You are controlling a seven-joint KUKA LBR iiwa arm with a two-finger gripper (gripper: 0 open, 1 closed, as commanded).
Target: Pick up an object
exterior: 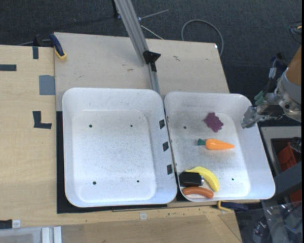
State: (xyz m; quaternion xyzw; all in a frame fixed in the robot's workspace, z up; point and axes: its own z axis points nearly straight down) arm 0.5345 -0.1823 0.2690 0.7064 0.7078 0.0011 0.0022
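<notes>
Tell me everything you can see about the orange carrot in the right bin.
The carrot is a small toy, smooth like plastic, orange with a short green stem at its left end. It lies flat, about level across the view, its tip pointing right, near the middle of the right bin. It lies apart from the other things: the purple piece is above it, the banana below.

In the right bin (253, 151) lie four objects: a purple grape cluster (213, 121) toward the back, an orange carrot (218, 145) mid-bin, and a yellow banana (206, 177) touching a black block (190, 178) beside a red sausage (197, 192) at the front.
</notes>
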